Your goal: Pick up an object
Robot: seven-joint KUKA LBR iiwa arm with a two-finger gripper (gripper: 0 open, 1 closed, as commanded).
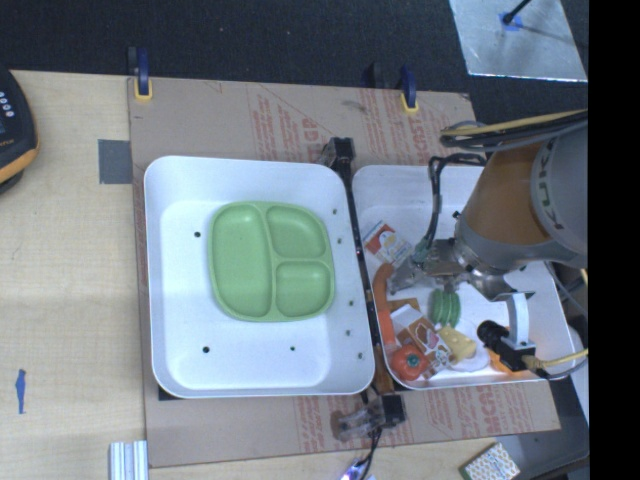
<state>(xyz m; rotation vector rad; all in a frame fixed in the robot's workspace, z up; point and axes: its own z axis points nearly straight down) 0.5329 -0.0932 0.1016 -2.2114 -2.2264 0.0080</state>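
Green oval object (445,306) in right bin (400,183) under claw (432,268); claw state unclear

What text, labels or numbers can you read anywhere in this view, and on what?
Nothing reads clearly.
Cardboard sheet: repeated red print, too blurred to read.
Small packets in the right bin: printed labels, too small to read.
Device at the left edge: buttons, markings unreadable.
Green tray: no text.
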